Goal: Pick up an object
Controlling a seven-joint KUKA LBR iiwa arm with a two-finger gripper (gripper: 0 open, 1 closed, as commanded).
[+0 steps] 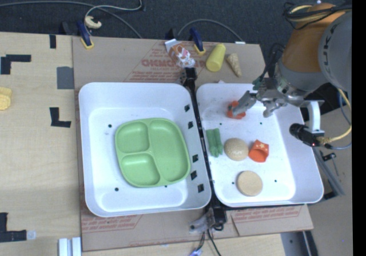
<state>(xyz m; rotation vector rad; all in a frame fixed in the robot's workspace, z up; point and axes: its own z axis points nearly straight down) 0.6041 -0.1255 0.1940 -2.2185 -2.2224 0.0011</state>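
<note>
A: Where is the tool seen?

B: It is seen over the far part of the right bin, reached in from the right by the grey arm with its orange band. One finger is angled down to the left, the other stands apart to its right, so the fingers are spread open.

A: Is anything held between them?

B: Nothing is seen between them. A small red-orange object lies on the bin floor touching or just beside the tip of the left finger; contact cannot be told for certain.

A: What else is laid in that bin?

B: A green strip is placed near the left wall, with a tan rounded piece just beside it and a red piece next to that. A round beige disc is found nearer the front.

A: And the left bin?

B: A green divided plate is set in its middle. Behind the bins, on the worktop, a yellow cylinder and a tan cone are lying near each other.
</note>
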